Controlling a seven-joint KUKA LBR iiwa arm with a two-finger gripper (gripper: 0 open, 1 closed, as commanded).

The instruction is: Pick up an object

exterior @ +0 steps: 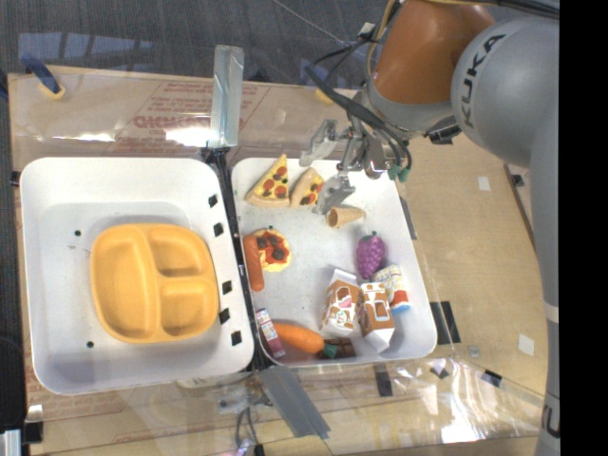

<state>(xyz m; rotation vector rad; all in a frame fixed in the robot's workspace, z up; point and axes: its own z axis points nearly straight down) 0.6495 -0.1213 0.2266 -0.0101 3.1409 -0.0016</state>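
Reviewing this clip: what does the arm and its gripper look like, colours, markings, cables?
The arm is grey and rounded, with black KUKA lettering on its side and a glossy orange band above the wrist. Black cables loop around the wrist. The gripper is small, bare grey metal with thin wires beside it.

1. "KUKA" stands in dark letters on the grey arm (pixel 494 65), up and to the right of the jaws.
2. Red print on the cardboard sheet (pixel 180 107), left of the jaws, is too faint to read.
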